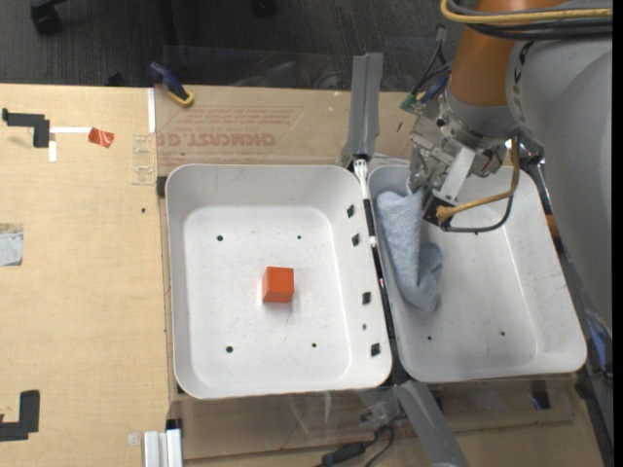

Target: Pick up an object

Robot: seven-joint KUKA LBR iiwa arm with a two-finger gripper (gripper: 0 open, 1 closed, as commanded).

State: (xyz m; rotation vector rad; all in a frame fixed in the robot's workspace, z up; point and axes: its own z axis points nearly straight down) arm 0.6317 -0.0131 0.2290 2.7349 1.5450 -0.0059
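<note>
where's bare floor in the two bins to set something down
Left bin: bare all around the orange block at its middle. Right bin: bare from the grey cloth to its right and front walls. Crowded at its back-left corner, where the end effector meets the cloth.

The gripper's (424,195) tips are hidden behind the grey cloth (407,246), and the arm (545,76) is cut off at the edge.

A blue-handled clamp (169,83) lies above the plywood bench (68,261).
</note>
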